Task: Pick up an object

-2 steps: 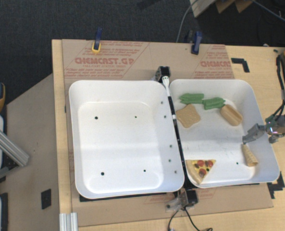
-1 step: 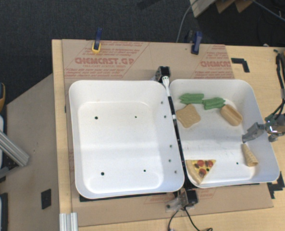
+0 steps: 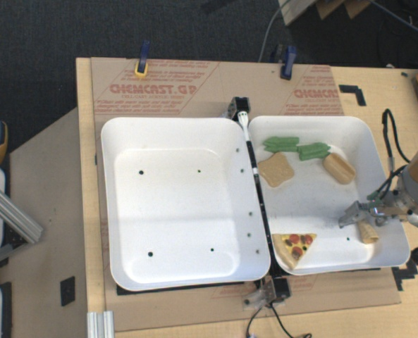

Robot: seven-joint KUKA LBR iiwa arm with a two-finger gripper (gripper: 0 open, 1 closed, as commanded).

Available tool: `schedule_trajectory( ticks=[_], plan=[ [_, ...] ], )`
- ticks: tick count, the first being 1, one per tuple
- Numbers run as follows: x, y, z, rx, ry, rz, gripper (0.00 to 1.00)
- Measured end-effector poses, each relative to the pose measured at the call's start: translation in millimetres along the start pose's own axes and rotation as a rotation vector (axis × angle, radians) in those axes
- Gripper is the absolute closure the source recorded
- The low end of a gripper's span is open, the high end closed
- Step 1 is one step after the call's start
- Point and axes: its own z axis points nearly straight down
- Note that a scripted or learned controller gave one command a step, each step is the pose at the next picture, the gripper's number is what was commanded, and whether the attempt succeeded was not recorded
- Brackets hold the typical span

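My gripper reaches in from the right edge and hangs low over the right side of the right bin. A small tan food piece lies just below and beside it; I cannot tell whether they touch. Further back in this bin lie a tan bread roll, a slice of toast and two green pieces. A pizza slice rests near the bin's front left corner.
The left bin sits beside the right one on a cardboard-covered bench. Clamps hold the board's far edge. A black cable runs down by the right bin's far right side.
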Motion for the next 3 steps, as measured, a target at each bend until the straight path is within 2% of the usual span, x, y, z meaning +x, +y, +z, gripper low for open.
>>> schedule_trajectory(
  ticks=[1,2,3],
  plan=[
    [-1.1,1.9,-15.4,-0.010,-0.007,0.000,1.00],
    [-1.0,1.8,-14.7,-0.010,-0.006,0.001,0.00],
    [-1.3,2.1,-25.1,-0.012,-0.008,0.001,1.00]
  ],
)
